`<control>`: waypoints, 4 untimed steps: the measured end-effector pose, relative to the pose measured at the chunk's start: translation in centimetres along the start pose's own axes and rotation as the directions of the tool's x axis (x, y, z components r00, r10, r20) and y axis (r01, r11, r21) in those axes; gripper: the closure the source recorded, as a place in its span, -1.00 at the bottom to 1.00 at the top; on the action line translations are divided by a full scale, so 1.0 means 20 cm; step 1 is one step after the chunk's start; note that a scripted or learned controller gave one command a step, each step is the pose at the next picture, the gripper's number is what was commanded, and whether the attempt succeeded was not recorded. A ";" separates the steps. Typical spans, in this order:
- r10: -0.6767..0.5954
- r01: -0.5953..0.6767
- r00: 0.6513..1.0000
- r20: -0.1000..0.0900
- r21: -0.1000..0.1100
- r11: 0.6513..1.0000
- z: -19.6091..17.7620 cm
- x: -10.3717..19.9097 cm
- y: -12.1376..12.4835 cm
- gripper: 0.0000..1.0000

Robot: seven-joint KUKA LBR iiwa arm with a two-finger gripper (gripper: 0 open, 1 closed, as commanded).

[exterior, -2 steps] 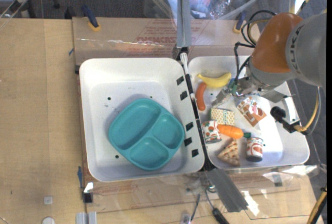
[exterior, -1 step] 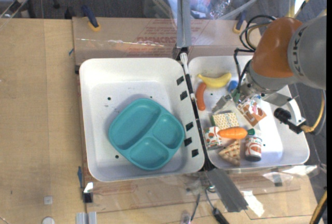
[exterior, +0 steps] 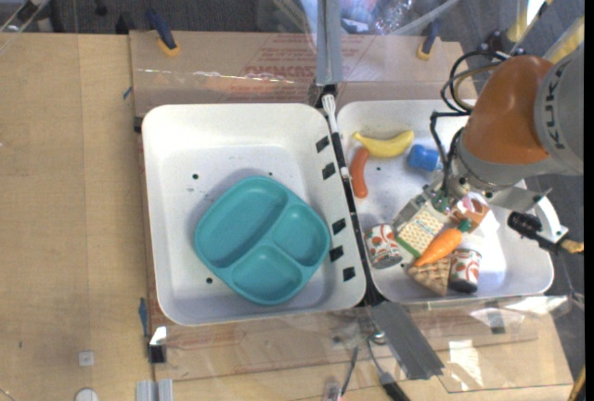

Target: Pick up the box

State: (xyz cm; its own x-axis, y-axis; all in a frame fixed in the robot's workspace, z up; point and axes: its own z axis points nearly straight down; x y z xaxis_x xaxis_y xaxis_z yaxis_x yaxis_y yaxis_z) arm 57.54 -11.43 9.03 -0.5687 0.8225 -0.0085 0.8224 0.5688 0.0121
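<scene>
The arm (exterior: pixel 520 116) reaches in from the right and stands over the right bin (exterior: pixel 529 274), its orange band above the cluttered front half. The gripper (exterior: pixel 445 200) is down among the items there, just above the box (exterior: pixel 422 227); whether it is released or clenched cannot be told, since the wrist covers it. The box, a small carton with a pale patterned face, lies tilted in the middle of the right bin, touching a carrot (exterior: pixel 438 246) that rests across its lower edge. A small can (exterior: pixel 382 246) sits just to the box's left, and a dark-and-red packet (exterior: pixel 462 271) lies below the carrot. Toward the back of the same bin are a banana (exterior: pixel 385 143), a blue object (exterior: pixel 423 158), and an orange-red sausage-shaped item (exterior: pixel 359 173) near the divider. The left bin (exterior: pixel 167 204) holds a teal divided plate (exterior: pixel 262 239), lying flat near its centre.
</scene>
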 end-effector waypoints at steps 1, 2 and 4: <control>0.369 -0.369 0.929 0.001 -0.001 0.929 0.00 0.07 -0.08 -1.00; 0.373 -0.373 0.928 0.005 -0.003 0.928 -0.05 0.05 -0.09 1.00; 0.354 -0.354 0.935 0.001 0.002 0.935 0.00 0.19 -0.28 -1.00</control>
State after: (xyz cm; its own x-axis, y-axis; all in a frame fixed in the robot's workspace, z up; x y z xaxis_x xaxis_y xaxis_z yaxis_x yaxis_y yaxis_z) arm 50.70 -11.55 8.95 -0.2409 0.9705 -0.0042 0.9705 0.2409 0.0125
